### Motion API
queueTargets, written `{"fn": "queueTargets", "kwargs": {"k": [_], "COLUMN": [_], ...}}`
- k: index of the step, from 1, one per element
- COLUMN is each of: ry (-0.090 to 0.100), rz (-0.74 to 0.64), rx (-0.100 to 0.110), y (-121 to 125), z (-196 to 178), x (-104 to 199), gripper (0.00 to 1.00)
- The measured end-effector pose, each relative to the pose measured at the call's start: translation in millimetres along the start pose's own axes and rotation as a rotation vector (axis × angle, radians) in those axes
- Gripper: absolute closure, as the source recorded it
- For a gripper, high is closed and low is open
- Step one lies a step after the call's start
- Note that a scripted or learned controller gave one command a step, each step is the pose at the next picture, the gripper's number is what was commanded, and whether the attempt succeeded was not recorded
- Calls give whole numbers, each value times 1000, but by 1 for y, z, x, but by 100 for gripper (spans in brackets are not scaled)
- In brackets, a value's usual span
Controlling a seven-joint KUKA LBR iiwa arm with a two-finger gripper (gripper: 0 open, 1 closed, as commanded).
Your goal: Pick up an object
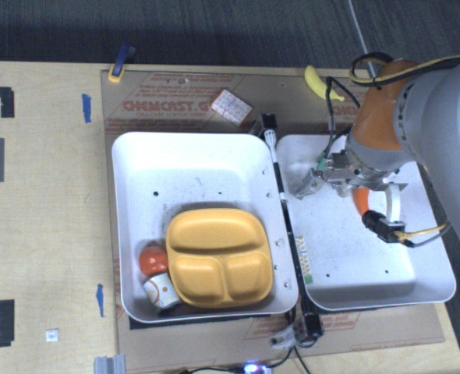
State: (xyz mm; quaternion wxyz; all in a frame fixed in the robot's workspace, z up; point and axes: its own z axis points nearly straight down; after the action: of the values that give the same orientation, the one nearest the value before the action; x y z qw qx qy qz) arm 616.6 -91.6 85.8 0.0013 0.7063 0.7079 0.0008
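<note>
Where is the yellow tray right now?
The yellow tray lies in the left bin, toward its near edge, with a small orange and white object touching its left side.

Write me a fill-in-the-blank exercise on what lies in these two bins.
1. The yellow three-compartment plastic tray lies in the ____ white bin.
2. The small orange and white toy sits at the tray's ____ side as the camera sees it.
3. The grey arm's gripper hangs over the ____ white bin.
4. The band above the wrist is ____.

Missing words: left; left; right; orange
</note>
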Motion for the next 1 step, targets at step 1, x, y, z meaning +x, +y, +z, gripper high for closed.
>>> {"fn": "queueTargets", "kwargs": {"k": [1], "ry": [0], "rz": [5], "rx": [3], "y": [-126], "z": [0], "x": [-18], "gripper": [0]}}
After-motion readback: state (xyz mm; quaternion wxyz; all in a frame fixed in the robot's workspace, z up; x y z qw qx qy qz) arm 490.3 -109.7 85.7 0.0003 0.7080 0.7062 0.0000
